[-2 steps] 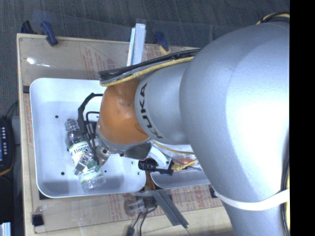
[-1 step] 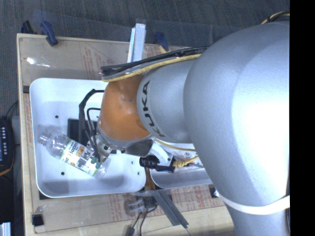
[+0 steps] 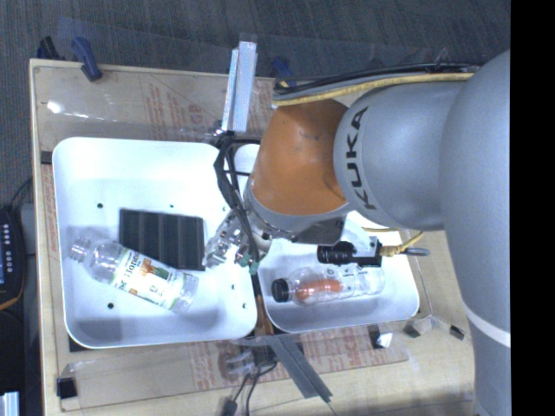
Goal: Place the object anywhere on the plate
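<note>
Claw [image 3: 227,248] hangs over left bin [image 3: 69,163], grip state unclear (too blurred). Bottle [image 3: 139,276] lies just left of claw, long axis slanting down-right, cap end away from claw.

The grey arm [image 3: 434,146] fills the right half of the frame, its orange band [image 3: 299,159] near centre. The gripper [image 3: 227,248] points down-left, just below centre; its finger state is unclear.
</note>
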`<action>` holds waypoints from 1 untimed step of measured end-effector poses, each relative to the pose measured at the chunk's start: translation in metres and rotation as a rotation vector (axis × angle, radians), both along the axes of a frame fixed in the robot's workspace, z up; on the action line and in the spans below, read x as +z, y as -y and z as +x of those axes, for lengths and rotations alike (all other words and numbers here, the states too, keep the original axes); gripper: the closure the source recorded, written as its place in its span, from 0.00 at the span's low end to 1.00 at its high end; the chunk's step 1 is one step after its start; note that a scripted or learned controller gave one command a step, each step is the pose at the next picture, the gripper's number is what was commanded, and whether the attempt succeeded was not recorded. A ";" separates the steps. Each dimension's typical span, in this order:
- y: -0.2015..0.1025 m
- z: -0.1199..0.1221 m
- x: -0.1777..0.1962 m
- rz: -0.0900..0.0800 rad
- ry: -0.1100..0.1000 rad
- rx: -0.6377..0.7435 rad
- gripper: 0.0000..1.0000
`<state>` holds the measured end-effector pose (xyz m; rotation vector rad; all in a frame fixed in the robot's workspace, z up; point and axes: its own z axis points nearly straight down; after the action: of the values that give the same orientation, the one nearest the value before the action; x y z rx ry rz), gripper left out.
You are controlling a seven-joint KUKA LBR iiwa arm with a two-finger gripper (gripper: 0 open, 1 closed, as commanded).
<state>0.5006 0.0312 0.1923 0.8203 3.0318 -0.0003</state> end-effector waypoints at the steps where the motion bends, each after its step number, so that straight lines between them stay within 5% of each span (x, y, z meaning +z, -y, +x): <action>1: -0.043 0.053 0.002 0.000 -0.002 -0.340 1.00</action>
<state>0.5534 0.0745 0.1939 1.3219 2.8514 -0.0017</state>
